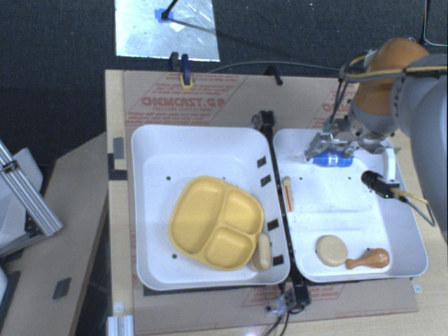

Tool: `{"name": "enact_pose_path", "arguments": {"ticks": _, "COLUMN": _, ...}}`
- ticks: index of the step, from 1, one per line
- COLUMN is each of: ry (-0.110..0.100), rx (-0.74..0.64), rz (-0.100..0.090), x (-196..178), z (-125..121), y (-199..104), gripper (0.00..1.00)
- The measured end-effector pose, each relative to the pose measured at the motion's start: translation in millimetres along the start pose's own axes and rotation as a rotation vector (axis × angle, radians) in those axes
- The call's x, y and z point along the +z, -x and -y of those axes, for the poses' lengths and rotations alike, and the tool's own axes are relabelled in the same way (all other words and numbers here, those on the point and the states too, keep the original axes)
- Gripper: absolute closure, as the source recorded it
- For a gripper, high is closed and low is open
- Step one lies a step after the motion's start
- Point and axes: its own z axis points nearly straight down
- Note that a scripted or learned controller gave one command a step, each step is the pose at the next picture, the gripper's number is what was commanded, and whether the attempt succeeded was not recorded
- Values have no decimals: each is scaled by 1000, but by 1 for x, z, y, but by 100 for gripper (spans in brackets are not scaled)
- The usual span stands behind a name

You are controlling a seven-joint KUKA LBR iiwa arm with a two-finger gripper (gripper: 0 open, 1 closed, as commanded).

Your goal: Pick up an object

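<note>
My claw (329, 148) sits low over the blue object (333, 161) by the right bin's (413, 254) far wall; I cannot tell its state. That wall could deflect me and spoil the grasp. Also one pen (287, 193), one disc (331, 250), one drumstick (367, 260).

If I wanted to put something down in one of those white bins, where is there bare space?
Left bin: bare floor along its far side and left wall, beyond the yellow tray.
Right bin: bare middle, between the blue object under the gripper and the round disc.
Crowded: the right bin's far end and near edge.
</note>
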Motion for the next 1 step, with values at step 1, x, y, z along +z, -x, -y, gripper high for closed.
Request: {"name": "enact_pose_path", "arguments": {"ticks": 1, "ry": -4, "rx": -1, "rz": -3, "x": 4, "z": 1, "y": -2, "gripper": 0}}
